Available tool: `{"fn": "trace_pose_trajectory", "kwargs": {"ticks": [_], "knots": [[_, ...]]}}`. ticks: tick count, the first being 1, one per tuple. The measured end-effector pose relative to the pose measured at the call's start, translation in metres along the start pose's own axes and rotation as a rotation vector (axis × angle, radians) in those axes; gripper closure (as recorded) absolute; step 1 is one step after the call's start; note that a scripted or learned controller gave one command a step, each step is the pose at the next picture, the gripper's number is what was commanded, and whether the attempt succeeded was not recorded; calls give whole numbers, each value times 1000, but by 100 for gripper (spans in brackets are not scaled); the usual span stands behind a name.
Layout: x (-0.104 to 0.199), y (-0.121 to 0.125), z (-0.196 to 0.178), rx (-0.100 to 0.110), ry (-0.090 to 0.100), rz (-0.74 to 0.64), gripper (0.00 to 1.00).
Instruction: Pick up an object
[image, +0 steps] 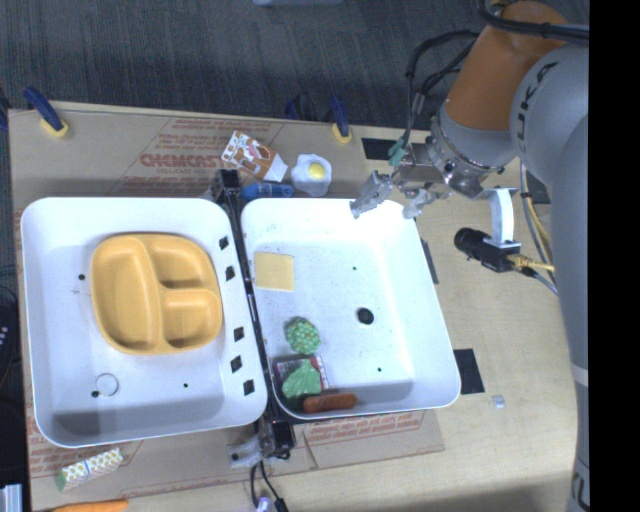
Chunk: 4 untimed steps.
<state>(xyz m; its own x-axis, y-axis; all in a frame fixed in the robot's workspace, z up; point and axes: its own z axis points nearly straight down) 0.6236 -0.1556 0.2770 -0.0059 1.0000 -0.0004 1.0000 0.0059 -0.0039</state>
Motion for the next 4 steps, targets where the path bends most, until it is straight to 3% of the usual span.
{"fn": "trace_pose_trajectory", "kwargs": {"ticks": [1,2,3,4], "knots": [[12,-40,183,2,2,242,0],[-41,7,185,-1,1,170,0],[34,-59,186,2,2,123,0],[64,-124,187,2,2,177,0]]}}
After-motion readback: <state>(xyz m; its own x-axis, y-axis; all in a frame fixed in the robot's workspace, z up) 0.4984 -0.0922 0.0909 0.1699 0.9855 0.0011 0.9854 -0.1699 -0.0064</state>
